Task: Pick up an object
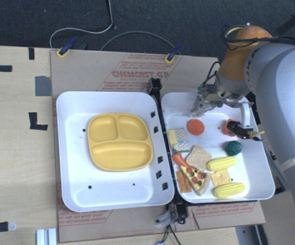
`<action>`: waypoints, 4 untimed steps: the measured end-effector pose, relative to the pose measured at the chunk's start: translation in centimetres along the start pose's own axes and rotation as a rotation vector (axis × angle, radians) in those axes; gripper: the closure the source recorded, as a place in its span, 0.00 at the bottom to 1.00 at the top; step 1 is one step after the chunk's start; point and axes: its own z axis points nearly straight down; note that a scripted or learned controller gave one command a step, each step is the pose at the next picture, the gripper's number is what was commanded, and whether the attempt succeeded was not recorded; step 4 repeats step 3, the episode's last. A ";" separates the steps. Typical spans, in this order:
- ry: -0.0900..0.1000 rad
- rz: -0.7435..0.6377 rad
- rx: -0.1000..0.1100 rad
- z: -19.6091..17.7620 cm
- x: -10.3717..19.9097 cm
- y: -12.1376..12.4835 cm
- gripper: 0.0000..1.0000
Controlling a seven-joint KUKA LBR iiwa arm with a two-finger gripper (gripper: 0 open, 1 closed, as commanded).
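The gripper (201, 105) hung over the far part of the right bin (264, 176), its fingers pointing down toward the bin floor, just beyond the red tomato slice (195, 127); how far apart they stood could not be told at this slant, and nothing was seen between them. Judging by that, the nearest candidate was the tomato slice, flat and thin, so the fingers might scrape the floor or close over it without lifting it. The other toy foods lay crowded at the near side: two corn cobs (221, 163), a pizza slice (195, 178), a bread slice (199, 158), a carrot (179, 160), a cracker (177, 137) and a dark green piece (234, 148), several touching, so a grasp there could nudge neighbours. The left bin (68, 152) held a yellow divided plate (120, 141), well apart.
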 end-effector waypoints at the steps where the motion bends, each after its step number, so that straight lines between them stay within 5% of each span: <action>1: -0.001 0.000 0.001 0.1 0.0 0.0 0.00; 2: -0.001 0.001 0.001 1.0 3.7 -3.9 0.00; 3: 0.000 0.002 0.000 0.0 3.6 -3.8 1.00; 4: 0.000 0.002 0.000 0.0 3.6 -3.8 1.00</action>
